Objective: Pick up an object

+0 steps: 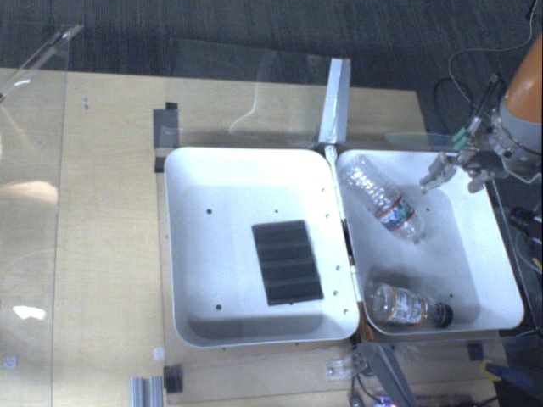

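Wooden bench [93, 253], two white bins [182, 227], dark carpet floor [212, 7]

Pale wooden bench [102, 253] with two white bins, left [191, 227] and right [488, 261], side by side.

camera view: fixed overhead | slanted downward | spans both bins [178, 227], mid-range

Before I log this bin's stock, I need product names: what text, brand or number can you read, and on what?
No text can be read.
Upper clear bottle: its coloured label is too blurred.
Lower clear bottle: label too blurred.
Black ridged pad: no marking visible.
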{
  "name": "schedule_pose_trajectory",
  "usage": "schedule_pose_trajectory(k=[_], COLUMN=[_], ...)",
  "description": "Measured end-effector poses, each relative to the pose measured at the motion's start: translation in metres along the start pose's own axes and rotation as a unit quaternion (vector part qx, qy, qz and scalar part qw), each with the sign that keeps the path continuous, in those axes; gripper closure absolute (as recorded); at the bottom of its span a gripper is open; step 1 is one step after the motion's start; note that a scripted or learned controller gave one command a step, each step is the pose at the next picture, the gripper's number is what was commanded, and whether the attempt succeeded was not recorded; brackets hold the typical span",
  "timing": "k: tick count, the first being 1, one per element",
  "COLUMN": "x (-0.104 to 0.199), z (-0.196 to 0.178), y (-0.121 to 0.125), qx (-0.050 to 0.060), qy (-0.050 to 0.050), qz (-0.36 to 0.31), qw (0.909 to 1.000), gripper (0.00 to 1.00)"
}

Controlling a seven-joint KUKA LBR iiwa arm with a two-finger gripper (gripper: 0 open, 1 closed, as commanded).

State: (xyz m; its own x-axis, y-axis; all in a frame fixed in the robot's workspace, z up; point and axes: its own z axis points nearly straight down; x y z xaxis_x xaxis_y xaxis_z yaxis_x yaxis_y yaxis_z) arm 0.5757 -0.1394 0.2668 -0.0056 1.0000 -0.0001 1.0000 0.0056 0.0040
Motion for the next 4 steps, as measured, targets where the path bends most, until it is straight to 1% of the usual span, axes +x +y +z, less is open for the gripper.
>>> schedule_pose_trajectory(k=[1,2,3,4], x=[0.021,0.022,0.016,0.014], z=[0.135,0.141,0.145,0.146], y=[0.08,0.078,0.053,0.048], qx=[-0.014,-0.022,-0.03,-0.029], qy=[-0.004,-0.006,-0.009,-0.009], qz=[-0.087,-0.086,-0.133,-0.137], qw=[0.9961,0.996,0.9906,0.9901], gripper=[0.0,0.0,0.0,0.0])
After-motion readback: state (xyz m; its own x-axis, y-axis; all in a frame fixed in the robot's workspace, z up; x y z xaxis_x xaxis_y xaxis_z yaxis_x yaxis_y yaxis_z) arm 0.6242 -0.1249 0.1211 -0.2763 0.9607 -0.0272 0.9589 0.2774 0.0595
